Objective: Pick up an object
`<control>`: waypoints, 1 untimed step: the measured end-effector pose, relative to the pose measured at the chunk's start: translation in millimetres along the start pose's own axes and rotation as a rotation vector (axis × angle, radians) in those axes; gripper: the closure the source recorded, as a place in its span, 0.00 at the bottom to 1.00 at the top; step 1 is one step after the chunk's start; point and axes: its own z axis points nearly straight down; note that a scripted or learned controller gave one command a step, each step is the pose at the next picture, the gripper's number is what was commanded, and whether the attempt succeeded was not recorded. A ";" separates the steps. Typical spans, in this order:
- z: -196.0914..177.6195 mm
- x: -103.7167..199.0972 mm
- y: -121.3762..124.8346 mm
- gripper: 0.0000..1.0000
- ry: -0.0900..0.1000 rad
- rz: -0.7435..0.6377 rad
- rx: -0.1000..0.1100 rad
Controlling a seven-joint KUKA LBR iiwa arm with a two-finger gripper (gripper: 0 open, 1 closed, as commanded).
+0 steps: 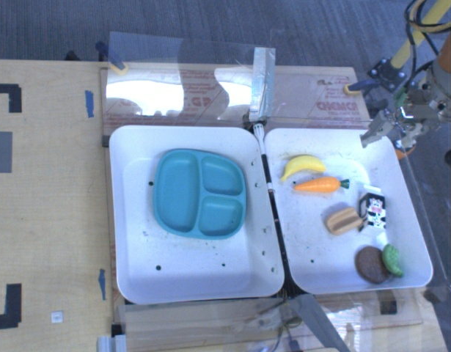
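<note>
The right bin (313,270) holds several toy items. A yellow banana (303,166) lies at its upper left, with an orange carrot (318,185) just below it. A tan hot dog bun (343,220) sits in the middle, touching a black-and-white carton (372,210) on its right. A brown cookie (371,264) and a green piece (392,260) lie at the lower right. My gripper (391,132) hangs over the bin's upper right corner, well apart from all of them, with nothing visibly in it.
The left bin (137,270) carries a blue divided plate (199,193). A clear plastic sheet and cardboard stand behind both bins. Yellow cables (423,9) run beside the arm at the top right.
</note>
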 end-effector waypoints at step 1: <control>35.0 -1.5 25.7 0.00 -0.001 -0.120 0.000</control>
